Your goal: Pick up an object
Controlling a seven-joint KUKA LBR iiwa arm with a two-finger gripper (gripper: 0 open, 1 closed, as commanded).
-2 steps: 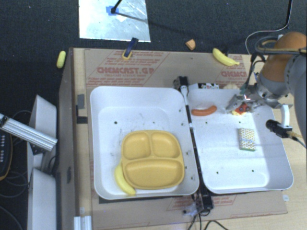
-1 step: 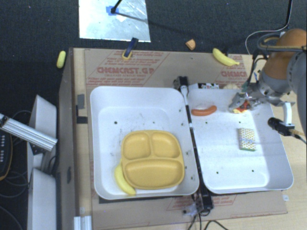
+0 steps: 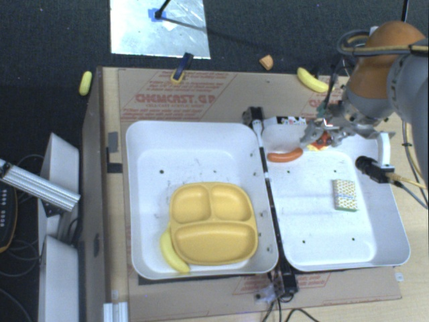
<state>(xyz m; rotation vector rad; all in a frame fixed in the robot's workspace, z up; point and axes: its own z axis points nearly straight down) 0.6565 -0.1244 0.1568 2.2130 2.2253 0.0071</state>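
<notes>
Yellow divided plate is seen low in the left bin, nearest the camera, with three compartments. A yellow banana is pressed against its lower left edge, touching the plate rim.

Right bin is set just beside the left one, the two meeting along a dark central seam. A small patterned block is noted lying flat near the middle right of this bin, apart from everything else. An orange sausage-shaped piece is seen at the far left corner of the same bin, close to the seam.

Hand is placed over the far edge of the right bin, just right of the sausage piece. Something small and orange-red is seen at its tips, but whether it is gripped cannot be told, nor how far the hand is open.

On the surface beyond the bins, a second banana is noted near the arm, and a small tan piece on the dark floor past the edge.
</notes>
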